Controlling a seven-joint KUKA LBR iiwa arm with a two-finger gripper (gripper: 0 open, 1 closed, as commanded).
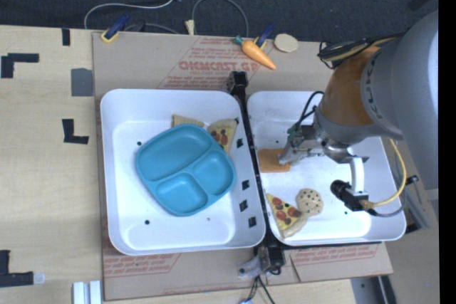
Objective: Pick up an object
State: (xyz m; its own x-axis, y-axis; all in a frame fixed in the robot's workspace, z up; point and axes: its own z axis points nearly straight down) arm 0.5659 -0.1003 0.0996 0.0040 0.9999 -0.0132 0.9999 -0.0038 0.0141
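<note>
My gripper point(293, 150) reaches down into the right bin point(370, 224), its tip right at an orange flat piece point(268, 161) lying near the bin's left wall. The piece touches or sits just under the tip; a grasp on it cannot be made out. Below it lie a pizza slice point(285, 214) and a round speckled cookie point(309, 201). In the left bin point(117, 153) rests a blue divided plate point(185, 169), with two more pizza-like slices point(222, 132) poking out behind it.
A toy carrot point(256, 53) and a pale round disc point(286, 43) lie on the cardboard behind the bins. A black divider point(246, 153) runs between the bins. Cables loop at the back and beside the arm's wrist.
</note>
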